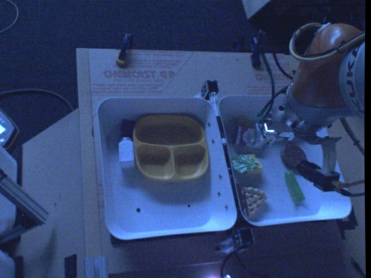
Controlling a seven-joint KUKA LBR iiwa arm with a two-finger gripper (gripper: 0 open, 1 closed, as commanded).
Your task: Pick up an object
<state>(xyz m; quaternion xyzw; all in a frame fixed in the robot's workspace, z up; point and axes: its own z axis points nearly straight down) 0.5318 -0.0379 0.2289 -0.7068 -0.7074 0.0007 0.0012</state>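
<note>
Whether the pincer (262, 133) is wide or narrow, I cannot tell; just below it lies a crumpled green-and-yellow packet (246, 164).

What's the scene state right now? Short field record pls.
left bin: yellow divided plate, small white bottle touching its left edge
right bin: green stick, waffle-like wedge, green-and-yellow item, red item
arm: over the right bin's far part
gripper: low, near the red item
jaws: state unclear
lighting: dim, blue
</note>
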